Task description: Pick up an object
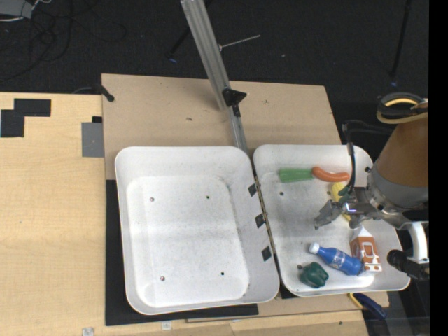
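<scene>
In the right bin (pixel 294 271) my fingers (pixel 334 212) hang spread and empty above bare floor, so I should centre squarely over the blue bottle (pixel 339 259) before closing.

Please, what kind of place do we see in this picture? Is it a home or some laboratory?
Most likely a robotics lab bench, not a home. A robot arm reaches over two shallow white bins, one holding small test objects such as a blue bottle. A bare metal rail and loose cables lie behind.

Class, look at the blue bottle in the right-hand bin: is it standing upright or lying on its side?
Lying on its side: the blue bottle stretches flat along the bin floor, white cap pointing left.
</scene>
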{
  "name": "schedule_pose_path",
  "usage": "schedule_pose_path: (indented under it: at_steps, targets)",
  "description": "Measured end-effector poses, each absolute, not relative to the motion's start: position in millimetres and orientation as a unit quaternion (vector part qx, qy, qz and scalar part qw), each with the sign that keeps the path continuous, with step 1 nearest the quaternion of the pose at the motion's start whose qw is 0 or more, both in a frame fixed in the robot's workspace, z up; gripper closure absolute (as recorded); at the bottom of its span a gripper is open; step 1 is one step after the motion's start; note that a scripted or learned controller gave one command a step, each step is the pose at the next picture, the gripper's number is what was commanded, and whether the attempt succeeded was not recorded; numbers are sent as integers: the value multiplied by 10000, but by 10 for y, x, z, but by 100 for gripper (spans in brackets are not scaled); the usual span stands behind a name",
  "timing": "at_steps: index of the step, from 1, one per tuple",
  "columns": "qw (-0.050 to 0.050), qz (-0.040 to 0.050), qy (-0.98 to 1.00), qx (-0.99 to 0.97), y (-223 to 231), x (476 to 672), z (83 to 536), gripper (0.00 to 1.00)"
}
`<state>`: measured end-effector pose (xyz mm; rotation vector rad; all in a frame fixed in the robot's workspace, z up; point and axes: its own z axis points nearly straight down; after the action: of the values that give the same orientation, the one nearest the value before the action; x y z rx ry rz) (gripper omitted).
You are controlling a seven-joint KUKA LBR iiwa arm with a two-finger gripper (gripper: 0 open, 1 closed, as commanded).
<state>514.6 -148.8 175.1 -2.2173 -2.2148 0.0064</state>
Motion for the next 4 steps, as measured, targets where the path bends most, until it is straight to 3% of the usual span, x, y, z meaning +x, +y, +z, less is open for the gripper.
schedule_pose_path:
  at_steps: [1, 2, 4]
  targets:
    - [42, 20, -7061, -7080, -1418, 5192, 1272, 0]
    - [25, 13, -7037, -7105, -1441, 5194, 1396, 100]
    - [-6, -5, -7076, -7066, -1370, 5154, 2277, 100]
